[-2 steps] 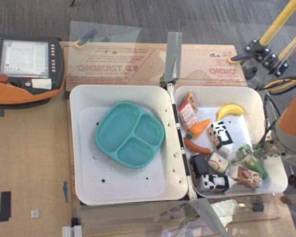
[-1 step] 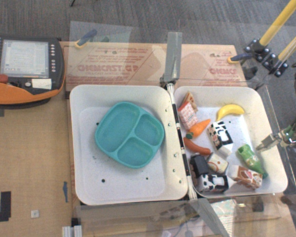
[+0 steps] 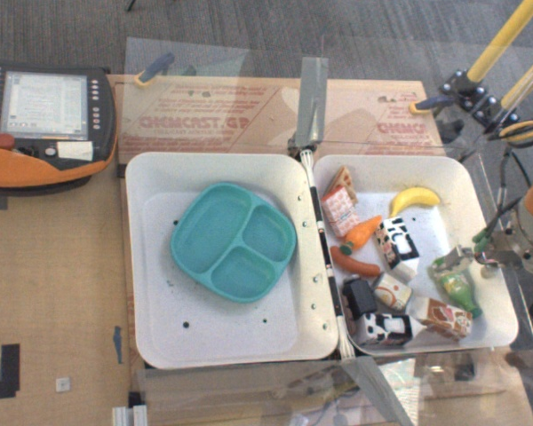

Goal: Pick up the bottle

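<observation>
bottle (image 3: 457, 287): green, lying in the right bin (image 3: 489, 204), far right side, close to the right wall. Long axis on a diagonal, upper-left to lower-right; which end is the cap I cannot tell, too small and blurred.
end effector (image 3: 469, 257): metallic parts at the bottle's upper end, just above and beside it. Open or closed: cannot tell, and nothing clearly between the fingers.
neighbours: brown carton (image 3: 445, 319) just below-left of the bottle, near touching. Small tan-and-white carton (image 3: 392, 290) to its left, apart. Black-and-white cow-print carton (image 3: 397, 242) further left and up.
other right-bin items: banana (image 3: 413, 199) near the top, carrot (image 3: 363, 231), red-and-white packet (image 3: 339, 209), red sausage-like piece (image 3: 355, 262), black-and-white toy (image 3: 384, 327) at the bottom.
edges: bottle's lower end sits near the bin's right wall and lower-right corner.
open room: bare floor above the bottle, between banana and right wall.
left bin (image 3: 151, 264): teal divided plate (image 3: 233, 241), tilted, roughly centred.
counter (image 3: 53, 273): teach pendant (image 3: 44, 122) at upper left, well apart from both bins.
</observation>
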`<move>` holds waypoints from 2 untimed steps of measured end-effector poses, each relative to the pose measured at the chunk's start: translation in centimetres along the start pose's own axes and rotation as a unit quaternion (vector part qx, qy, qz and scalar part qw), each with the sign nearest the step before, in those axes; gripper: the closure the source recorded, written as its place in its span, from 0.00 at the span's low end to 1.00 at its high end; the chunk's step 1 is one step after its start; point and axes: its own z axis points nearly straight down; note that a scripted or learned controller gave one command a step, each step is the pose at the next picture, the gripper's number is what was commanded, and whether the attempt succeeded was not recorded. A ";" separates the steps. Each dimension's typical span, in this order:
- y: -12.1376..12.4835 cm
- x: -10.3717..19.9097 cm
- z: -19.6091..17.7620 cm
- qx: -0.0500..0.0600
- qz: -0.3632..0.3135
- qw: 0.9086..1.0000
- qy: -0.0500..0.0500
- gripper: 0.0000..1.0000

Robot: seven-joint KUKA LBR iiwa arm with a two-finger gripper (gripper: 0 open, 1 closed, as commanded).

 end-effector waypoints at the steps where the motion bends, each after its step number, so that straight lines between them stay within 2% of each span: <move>1: 2.3 2.2 4.8 -0.003 0.005 1.000 -0.002 0.00; 2: 2.3 2.1 3.8 -0.003 0.007 1.000 -0.003 1.00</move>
